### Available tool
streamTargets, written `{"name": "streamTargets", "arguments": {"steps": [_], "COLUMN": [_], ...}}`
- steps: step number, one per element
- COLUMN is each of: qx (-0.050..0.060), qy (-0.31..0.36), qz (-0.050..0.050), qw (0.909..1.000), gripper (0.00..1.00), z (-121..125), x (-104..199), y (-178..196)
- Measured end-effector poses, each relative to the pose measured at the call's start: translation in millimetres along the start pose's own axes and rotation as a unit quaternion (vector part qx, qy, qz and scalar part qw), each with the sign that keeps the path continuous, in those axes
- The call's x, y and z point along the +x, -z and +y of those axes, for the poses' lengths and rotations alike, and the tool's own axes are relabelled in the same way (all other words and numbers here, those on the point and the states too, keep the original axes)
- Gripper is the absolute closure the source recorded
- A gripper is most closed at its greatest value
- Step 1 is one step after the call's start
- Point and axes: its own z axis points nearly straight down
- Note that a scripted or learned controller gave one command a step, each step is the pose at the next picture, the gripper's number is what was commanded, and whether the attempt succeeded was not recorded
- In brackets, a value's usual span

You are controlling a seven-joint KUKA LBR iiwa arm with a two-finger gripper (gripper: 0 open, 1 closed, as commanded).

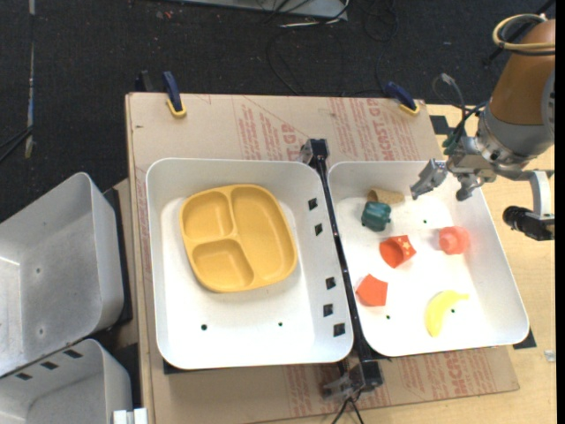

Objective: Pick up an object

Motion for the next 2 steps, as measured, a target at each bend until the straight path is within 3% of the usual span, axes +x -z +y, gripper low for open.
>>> {"name": "streamTargets", "arguments": {"steps": [1,2], "qx": [-0.007,-0.005], "qy": [0.002,0.001], "qz": [-0.001,-0.001], "qw": [1.0,1.0], "gripper": [0.0,0.0], "z": [3.2,5.2], "x": [0.7,-3.4], "y": [8.8,-53.7]}}
